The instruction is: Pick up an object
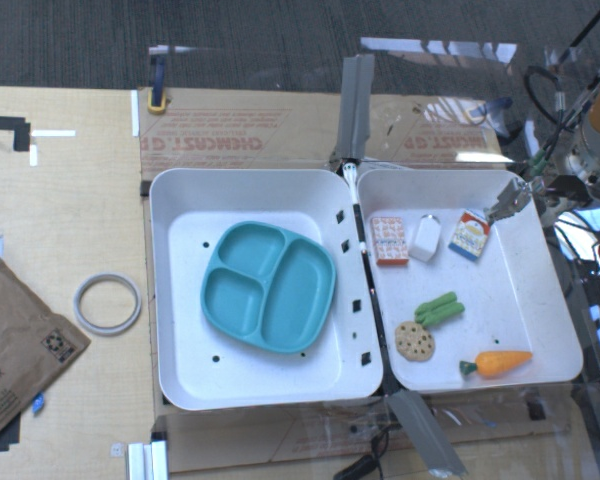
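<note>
**A:** What's sitting closest to us?

**B:** The carrot (502,363), lying along the near edge of the right bin (550,268), with its green top pointing left. Just left of it a round cookie (414,341) is resting, and a green bean pod (439,309) is lying above that.

**A:** And farther back?

**B:** Three small items are lining up: a red-patterned packet (388,240), a white block (424,238), and a blue-and-orange carton (469,236).

**A:** Where's the gripper (507,201)?

**B:** It's hanging over the far right corner of that bin, just beside the carton. Nothing is showing between its fingers; I can't tell how wide they're standing.

**A:** The left bin (175,268)?

**B:** It's holding a teal divided plate (269,286). A tape ring (107,302) is lying on the bench (60,198) to its left.
</note>
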Tool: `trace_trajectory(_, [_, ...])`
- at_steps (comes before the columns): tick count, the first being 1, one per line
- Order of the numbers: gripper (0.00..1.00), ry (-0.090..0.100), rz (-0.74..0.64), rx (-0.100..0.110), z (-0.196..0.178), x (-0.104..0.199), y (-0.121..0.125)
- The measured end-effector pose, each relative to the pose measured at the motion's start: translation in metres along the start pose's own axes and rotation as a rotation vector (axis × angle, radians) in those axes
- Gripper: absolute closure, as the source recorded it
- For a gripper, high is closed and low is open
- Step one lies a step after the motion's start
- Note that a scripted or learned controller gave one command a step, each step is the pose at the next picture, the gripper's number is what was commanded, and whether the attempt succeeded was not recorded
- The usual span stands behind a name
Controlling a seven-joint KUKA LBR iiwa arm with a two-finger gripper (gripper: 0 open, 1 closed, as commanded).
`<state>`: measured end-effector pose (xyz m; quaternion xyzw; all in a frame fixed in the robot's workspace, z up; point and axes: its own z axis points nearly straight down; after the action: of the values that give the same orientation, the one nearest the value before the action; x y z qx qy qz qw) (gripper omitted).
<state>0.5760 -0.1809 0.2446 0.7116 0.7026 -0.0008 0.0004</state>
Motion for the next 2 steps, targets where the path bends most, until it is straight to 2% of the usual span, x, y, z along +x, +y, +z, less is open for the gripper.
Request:
trace_trajectory(1, [0.0,0.001,-0.033,-0.002,0.143,-0.028,0.028])
trace_trajectory(2, [0.0,0.016,-0.058,0.007,0.152,-0.03,0.085])
